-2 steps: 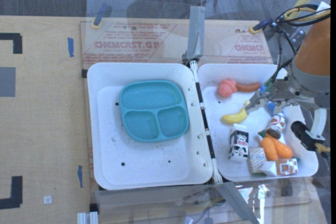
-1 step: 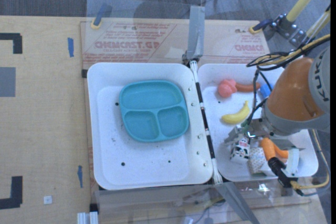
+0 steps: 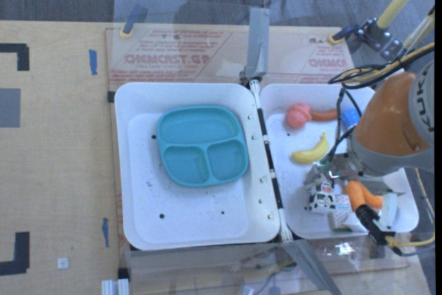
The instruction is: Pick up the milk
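One milk carton (image 3: 320, 201), cow-spotted, lay in the right bin (image 3: 407, 221) toward its near left part, directly beneath my gripper (image 3: 324, 179); its long axis I couldn't make out, nor could I tell how my gripper was set

The arm (image 3: 394, 128) is a thick, rounded grey tube with a broad orange band above the wrist. White letters mark its grey shell near the edge. Black cables loop over it, and bare metal parts sit at the wrist.
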Available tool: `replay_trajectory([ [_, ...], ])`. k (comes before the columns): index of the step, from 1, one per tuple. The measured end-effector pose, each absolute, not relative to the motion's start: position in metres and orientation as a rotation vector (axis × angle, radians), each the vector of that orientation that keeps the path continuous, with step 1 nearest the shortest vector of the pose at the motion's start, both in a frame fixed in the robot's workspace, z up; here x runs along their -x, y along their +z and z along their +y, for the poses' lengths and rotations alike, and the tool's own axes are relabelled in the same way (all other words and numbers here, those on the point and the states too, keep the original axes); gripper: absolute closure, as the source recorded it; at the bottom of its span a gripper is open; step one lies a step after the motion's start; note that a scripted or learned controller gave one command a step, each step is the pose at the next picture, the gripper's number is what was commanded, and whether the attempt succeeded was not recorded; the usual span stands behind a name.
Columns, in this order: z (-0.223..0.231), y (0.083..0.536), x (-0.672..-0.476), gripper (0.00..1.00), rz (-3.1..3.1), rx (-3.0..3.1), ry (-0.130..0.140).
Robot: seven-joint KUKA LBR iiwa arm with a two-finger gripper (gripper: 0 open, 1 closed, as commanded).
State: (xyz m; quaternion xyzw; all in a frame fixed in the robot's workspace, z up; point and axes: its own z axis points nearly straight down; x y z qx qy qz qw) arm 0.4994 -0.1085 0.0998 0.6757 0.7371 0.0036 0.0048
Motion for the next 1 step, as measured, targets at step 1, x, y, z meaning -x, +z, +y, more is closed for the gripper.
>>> replay_trajectory([
  [1,-0.1288,0.1861,-0.5325,1.00,2.470,-1.939,0.001],
])
